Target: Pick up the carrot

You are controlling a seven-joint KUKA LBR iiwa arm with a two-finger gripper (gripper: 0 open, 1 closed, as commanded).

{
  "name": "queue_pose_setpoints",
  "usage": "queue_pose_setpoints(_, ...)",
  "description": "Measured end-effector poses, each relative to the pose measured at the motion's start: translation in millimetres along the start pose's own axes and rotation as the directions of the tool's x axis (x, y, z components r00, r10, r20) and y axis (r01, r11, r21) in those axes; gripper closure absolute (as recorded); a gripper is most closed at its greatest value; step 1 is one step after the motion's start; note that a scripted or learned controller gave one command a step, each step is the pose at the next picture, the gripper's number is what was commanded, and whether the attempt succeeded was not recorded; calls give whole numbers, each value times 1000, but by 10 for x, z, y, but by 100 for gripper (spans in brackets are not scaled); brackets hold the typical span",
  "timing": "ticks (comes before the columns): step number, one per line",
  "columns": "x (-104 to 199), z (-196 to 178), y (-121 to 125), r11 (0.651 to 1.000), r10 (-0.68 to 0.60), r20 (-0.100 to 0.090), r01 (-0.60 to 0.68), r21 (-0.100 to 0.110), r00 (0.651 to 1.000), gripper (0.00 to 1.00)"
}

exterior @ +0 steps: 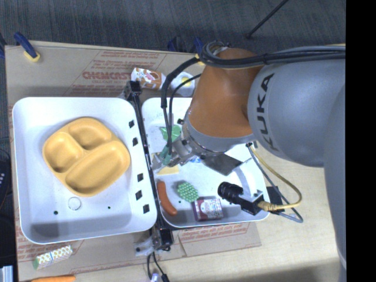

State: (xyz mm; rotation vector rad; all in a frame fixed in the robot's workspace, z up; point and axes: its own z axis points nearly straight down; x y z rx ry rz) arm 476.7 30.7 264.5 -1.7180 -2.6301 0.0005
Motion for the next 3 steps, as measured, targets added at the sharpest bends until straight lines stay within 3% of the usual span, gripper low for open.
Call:
queue_pose_setpoints(1,730,623,304,956,292,-1,-292,7,956,100)
queue_pose_setpoints(2,348,3,283,892,453,0,-453,4,892,100)
queue_pose_setpoints(3,-69,62,-37,992,130,-1,-130,4,992,100)
